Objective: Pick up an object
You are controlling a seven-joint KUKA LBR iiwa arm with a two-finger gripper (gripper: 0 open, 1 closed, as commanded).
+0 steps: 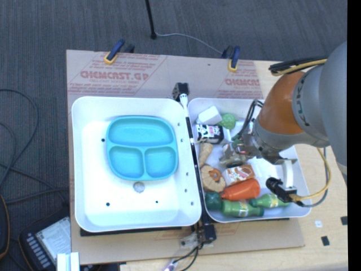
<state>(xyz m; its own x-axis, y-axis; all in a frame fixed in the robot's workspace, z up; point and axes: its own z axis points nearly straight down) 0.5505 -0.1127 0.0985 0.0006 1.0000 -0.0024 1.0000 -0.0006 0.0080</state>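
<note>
The right bin (302, 174) holds a heap of toy food: a white block (208, 115), a green ball (228, 120), a black-and-white carton (209, 132), a round biscuit (213, 176), an orange carrot (241, 190) and a green bottle (240, 209). My gripper (234, 151) reaches down into the middle of this bin from the right, just above a red-and-white packet (237, 172). The wrist and clutter hide how the fingertips stand, and nothing is visibly held.
The left bin (90, 168) carries a blue three-compartment tray (141, 147) and a small grey disc (138, 187). Two clamps (114, 51) (233, 57) pin the cardboard base at the back. A yellow cable (316, 193) loops by the right bin's front corner.
</note>
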